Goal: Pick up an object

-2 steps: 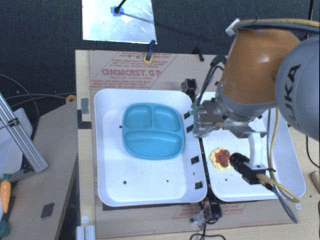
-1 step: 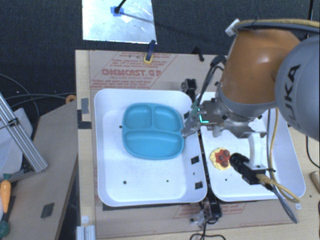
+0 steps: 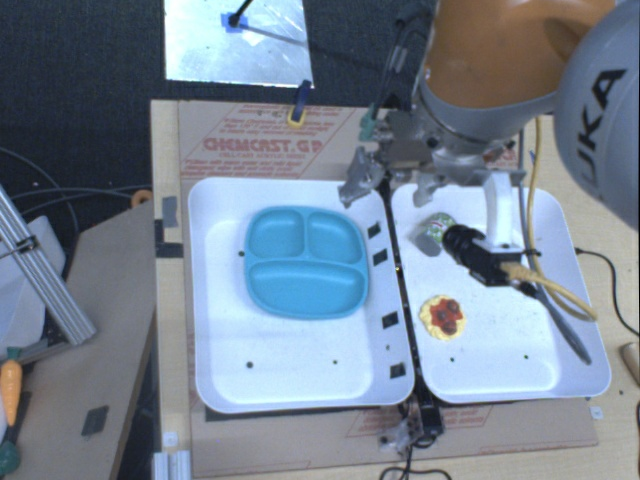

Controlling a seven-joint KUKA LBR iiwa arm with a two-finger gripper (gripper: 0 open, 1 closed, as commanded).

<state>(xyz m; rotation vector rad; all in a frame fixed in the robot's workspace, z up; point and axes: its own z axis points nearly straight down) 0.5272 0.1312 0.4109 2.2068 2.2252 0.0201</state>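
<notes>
Two small things lie in the right bin (image 3: 560, 368): a little tin can with a green label (image 3: 435, 232) on its side near the back left corner, and a flat round toy pizza (image 3: 443, 316), yellow with red topping, nearer the middle. My gripper (image 3: 392, 188) hangs over the back end of the divider between the two bins, just left of and behind the can. Its grey fingers (image 3: 356, 181) stand apart, open, with nothing between them. The pizza is well in front of the gripper, untouched.
A blue divided plate (image 3: 304, 262) lies in the middle of the left bin (image 3: 220, 358). Both bins rest on a cardboard sheet (image 3: 260, 138). Behind it lies a shiny metal sheet (image 3: 238, 26). An aluminium frame (image 3: 40, 278) stands off the bench at left.
</notes>
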